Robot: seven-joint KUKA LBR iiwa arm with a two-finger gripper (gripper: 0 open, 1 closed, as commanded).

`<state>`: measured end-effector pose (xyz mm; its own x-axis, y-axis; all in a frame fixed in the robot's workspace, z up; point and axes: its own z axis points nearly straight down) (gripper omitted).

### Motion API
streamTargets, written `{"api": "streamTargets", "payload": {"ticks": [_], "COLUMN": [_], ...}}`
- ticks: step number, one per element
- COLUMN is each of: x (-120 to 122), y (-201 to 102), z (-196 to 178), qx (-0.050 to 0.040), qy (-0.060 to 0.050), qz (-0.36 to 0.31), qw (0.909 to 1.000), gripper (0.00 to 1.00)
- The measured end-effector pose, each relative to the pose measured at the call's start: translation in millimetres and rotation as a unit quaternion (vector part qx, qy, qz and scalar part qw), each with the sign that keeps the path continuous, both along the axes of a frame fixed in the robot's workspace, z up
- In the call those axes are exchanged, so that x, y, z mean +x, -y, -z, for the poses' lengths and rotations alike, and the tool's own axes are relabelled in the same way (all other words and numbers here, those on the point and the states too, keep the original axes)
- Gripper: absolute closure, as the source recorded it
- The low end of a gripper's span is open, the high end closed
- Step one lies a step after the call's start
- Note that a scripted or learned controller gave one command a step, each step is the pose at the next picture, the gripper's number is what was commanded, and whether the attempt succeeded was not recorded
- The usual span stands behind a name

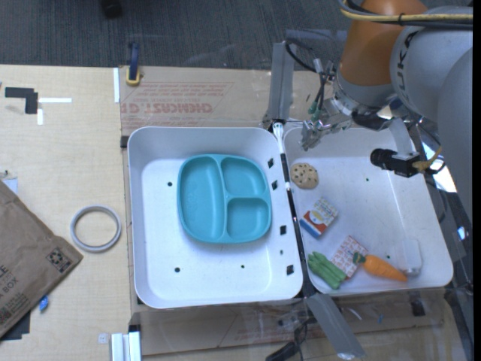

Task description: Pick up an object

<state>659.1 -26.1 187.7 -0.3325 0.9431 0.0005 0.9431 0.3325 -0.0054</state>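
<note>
My gripper (pixel 312 130) hangs over the far left corner of the right bin (pixel 391 201), with nothing visibly in it. A round chocolate-chip cookie (pixel 304 174) lies just below it, near the bin's left wall. Further toward the front lie a small red, white and blue carton (pixel 319 218), a patterned flat packet (pixel 349 253), a green pea pod (pixel 326 269) and an orange carrot (pixel 382 268). The left bin (pixel 150 224) holds a teal divided plate (pixel 224 198).
A pale translucent object (pixel 409 256) sits by the right bin's front right corner. On the bench to the left lie a ring of tape (pixel 95 227) and a brown cardboard piece (pixel 22 254). A flat cardboard sheet (pixel 188 100) lies behind the bins.
</note>
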Motion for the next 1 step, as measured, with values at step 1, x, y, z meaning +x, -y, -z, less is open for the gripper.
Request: {"api": "streamTargets", "payload": {"ticks": [1], "x": [-30.6], "y": [26.4], "z": [-20.8], "qx": [0.0002], "qy": [0.0], "qz": [-0.043], "qw": [0.9991], "gripper": [1.0]}}
